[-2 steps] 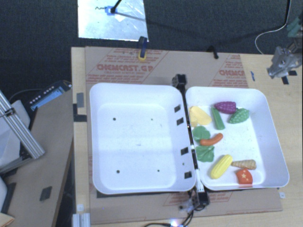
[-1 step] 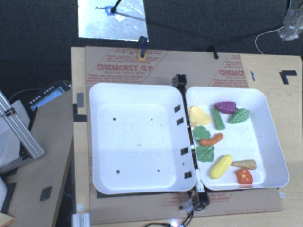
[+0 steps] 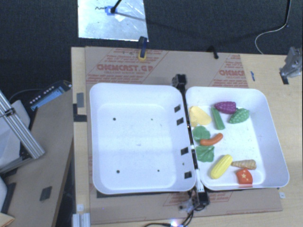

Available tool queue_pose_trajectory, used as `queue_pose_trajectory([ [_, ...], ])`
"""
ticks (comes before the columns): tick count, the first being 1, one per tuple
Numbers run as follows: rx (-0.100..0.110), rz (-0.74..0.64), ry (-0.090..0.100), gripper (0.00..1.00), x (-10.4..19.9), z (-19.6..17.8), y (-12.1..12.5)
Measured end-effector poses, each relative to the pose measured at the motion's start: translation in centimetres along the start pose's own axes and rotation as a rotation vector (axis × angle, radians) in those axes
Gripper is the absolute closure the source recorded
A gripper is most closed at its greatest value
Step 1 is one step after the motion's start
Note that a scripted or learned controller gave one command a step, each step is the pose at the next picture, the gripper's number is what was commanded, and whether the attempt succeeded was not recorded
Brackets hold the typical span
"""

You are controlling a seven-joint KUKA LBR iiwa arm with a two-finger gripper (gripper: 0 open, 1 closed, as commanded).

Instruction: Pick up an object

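Two shallow white bins sit side by side on the table (image 3: 265, 65), on a brown sheet (image 3: 128, 63) printed with red lettering. The left bin (image 3: 97, 126) and the right bin (image 3: 272, 141) meet along a seam marked by a row of small black clips (image 3: 180, 122).

All the toy food lies in the right bin, mostly toward its left half. At the top are a purple piece (image 3: 225, 107) and, just beside it to the right, a bumpy green piece (image 3: 239, 116). A pale yellow piece (image 3: 199, 115) lies near the seam, and a slim green stick (image 3: 218, 119) lies between it and the bumpy green one. Below these comes a green leafy piece (image 3: 200, 132), touching or nearly touching an orange-red sausage shape (image 3: 211, 139) that lies at a slant. A second green leafy piece (image 3: 205, 152) sits under that, close to the seam. Near the front edge are a yellow corn-like piece (image 3: 220, 166), a tan cone (image 3: 244, 164) lying on its side, and a red piece (image 3: 244, 176) with a small yellow mark on it.

The hand (image 3: 291, 65) shows at the far right edge as a grey metal shape (partly cut off by the frame), over the bare table beyond the back right corner of the right bin and well apart from every toy. Whether it is open or closed I cannot tell, and nothing is seen in it.

Behind the bins, a yellow and blue clamp (image 3: 142, 48) grips the sheet's back edge, and a shiny silver plate (image 3: 111, 13) lies on the dark floor.
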State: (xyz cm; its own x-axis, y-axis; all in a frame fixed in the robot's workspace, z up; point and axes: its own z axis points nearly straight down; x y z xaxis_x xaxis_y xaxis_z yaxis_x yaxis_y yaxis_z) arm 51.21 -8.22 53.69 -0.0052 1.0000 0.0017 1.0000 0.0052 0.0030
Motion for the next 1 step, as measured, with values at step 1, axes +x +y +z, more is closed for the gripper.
queue_pose_trajectory([
  [1, 0.000, 0.006, -0.004, 1.00, -3.01, 0.26, 5.52],
])
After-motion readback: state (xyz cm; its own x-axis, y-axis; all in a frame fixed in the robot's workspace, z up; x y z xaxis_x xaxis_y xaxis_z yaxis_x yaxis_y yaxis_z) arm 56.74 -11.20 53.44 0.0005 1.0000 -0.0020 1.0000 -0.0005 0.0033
